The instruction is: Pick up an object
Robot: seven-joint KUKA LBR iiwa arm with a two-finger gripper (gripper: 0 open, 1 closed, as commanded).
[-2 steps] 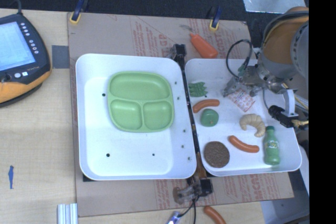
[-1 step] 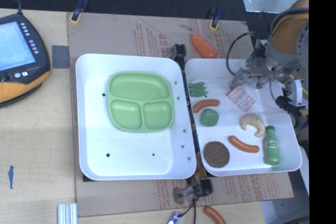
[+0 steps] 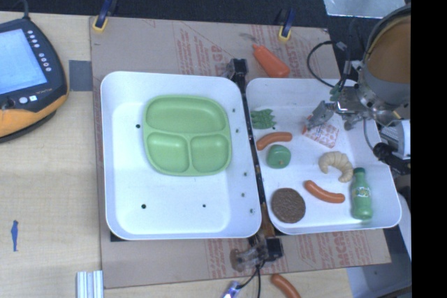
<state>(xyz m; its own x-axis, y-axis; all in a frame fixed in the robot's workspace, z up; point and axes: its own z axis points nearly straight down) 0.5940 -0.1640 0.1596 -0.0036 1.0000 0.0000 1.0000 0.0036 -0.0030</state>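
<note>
My gripper [image 3: 320, 116] hangs low over the upper part of the right bin [image 3: 293, 86], on the grey arm coming in from the right. Just below it lies a small red-and-white packet [image 3: 324, 137]; whether they touch is unclear. The same bin holds a green leafy piece [image 3: 263, 118], a sausage [image 3: 274, 140], a green round fruit [image 3: 279, 156], a croissant [image 3: 336, 164], a second sausage [image 3: 324, 192], a green bottle [image 3: 361, 194] and a brown patty [image 3: 288, 205].
The left bin [image 3: 174, 209] holds a green divided plate [image 3: 187, 134]. An orange carrot [image 3: 270, 61] lies on the cardboard behind the bins, and another sausage [image 3: 286, 284] lies at the front edge. A teach pendant [image 3: 24, 73] rests at far left.
</note>
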